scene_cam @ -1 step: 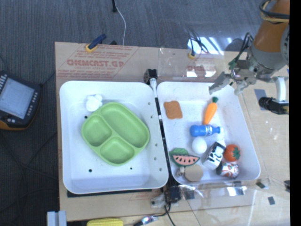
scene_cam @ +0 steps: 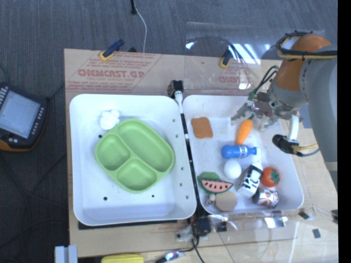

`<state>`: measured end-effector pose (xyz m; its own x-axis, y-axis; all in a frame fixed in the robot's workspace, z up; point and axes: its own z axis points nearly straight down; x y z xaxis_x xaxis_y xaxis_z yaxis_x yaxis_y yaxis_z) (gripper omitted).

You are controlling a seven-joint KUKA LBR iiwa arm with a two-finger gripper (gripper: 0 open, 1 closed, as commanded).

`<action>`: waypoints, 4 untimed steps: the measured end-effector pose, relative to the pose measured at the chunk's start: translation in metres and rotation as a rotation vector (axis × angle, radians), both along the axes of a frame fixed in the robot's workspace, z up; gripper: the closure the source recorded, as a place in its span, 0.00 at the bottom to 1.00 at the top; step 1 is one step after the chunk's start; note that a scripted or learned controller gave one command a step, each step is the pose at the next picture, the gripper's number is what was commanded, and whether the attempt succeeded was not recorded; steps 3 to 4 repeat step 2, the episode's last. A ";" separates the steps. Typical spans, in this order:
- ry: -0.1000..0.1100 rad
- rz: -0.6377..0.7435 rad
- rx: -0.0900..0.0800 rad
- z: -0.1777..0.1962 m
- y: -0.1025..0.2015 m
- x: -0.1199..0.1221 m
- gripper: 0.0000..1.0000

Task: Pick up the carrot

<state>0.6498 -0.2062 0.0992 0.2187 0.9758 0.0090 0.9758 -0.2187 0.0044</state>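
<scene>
We take the carrot (scene_cam: 244,131) as our landmark: it lies in the right bin (scene_cam: 296,199), in that bin's upper part, tilted with its thicker end up toward the gripper (scene_cam: 255,114). The gripper sits just above and slightly right of the carrot's upper end, its fingers (scene_cam: 241,113) spread wide to either side, so we read it as open. Nothing lies between the fingers; the carrot's top is just beneath them, and we cannot tell whether it touches them.

Left of the carrot, near it, lies a flat orange-brown cracker (scene_cam: 202,127). Just below the carrot lies a blue bottle (scene_cam: 238,151) on its side, and below that a white egg (scene_cam: 232,170). Further below and to the left of the carrot is a watermelon slice (scene_cam: 215,183), with a beige round piece (scene_cam: 225,202) under it. Below and to the right of the carrot sit a black-and-white carton (scene_cam: 250,181), a tomato (scene_cam: 270,176) and a can (scene_cam: 267,198).

Well to the carrot's left, in the left bin (scene_cam: 82,201), rests a green divided plate (scene_cam: 135,155), with a small white object (scene_cam: 109,119) beside its upper left edge.
</scene>
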 end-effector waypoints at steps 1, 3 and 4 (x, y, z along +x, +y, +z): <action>0.003 0.002 -0.007 0.008 -0.001 -0.001 1.00; 0.007 -0.260 -0.007 0.086 0.066 -0.026 1.00; 0.007 -0.260 -0.007 0.086 0.066 -0.026 1.00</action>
